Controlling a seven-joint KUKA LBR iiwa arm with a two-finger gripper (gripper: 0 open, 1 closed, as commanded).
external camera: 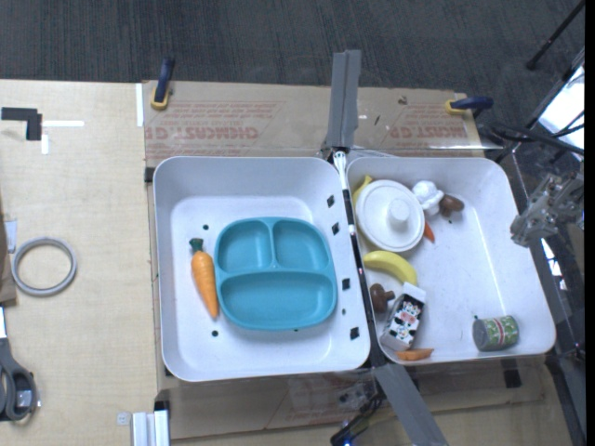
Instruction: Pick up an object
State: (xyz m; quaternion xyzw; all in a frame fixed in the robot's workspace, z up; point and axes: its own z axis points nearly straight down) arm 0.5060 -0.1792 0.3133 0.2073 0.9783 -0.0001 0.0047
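Two shallow white bins are set side by side on the tabletop [84, 156]; the left bin [177, 193] holds a teal divided plate [276, 273], and an orange carrot [204, 277] lies just beside the plate's left edge, its green top pointing to the far side. In the right bin [493, 249] a white lidded bowl [391, 215] is seen near the far-left corner, with a small white object [427, 193] and a brown object [451, 205] just beside it on the right; a yellow banana [391, 266] lies just below the bowl; a black-and-white patterned carton [405, 318] rests near the bin's left wall, with a small brown piece [380, 296] touching it and an orange piece [415, 353] at the near edge; a green can [495, 332] lies on its side near the near-right corner, well apart from the rest. The tool [544, 214] is seen at the right bin's right rim, over the wall; nothing is seen between its fingers, and whether it is released or clenched cannot be told. A grey tape roll [42, 266] lies on the tabletop at the left.
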